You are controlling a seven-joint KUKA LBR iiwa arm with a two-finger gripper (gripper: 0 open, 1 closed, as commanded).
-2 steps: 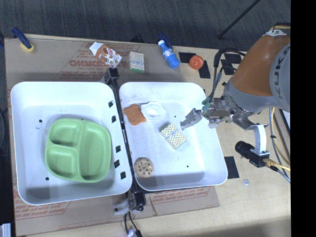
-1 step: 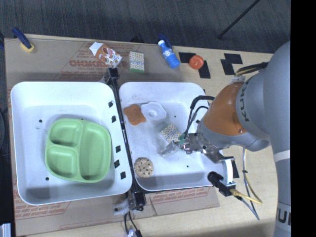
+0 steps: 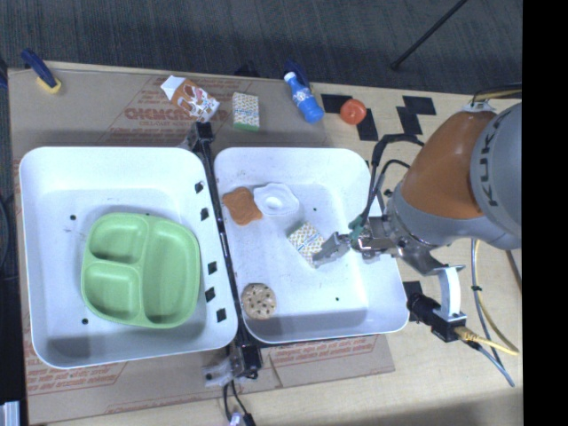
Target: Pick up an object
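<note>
The end effector (image 3: pixel 330 248), whose grip I cannot tell, touches the patterned packet (image 3: pixel 305 240), which lies diagonally, upper-left to lower-right.

bench (image 3: pixel 89 389) | two white bins (image 3: pixel 53 176) | bottle (image 3: pixel 304 98) | orange ball (image 3: pixel 353 110)

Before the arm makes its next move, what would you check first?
1. Gripper beside the small patterned packet in the right white bin: ok.
2. Packet between its fingers: cannot tell.
3. Packet apart from the brown toast-shaped piece and the white fried-egg toy: ok.
4. Round speckled cookie away from the gripper: ok.
5. Green divided plate lying flat in the left white bin: ok.
</note>
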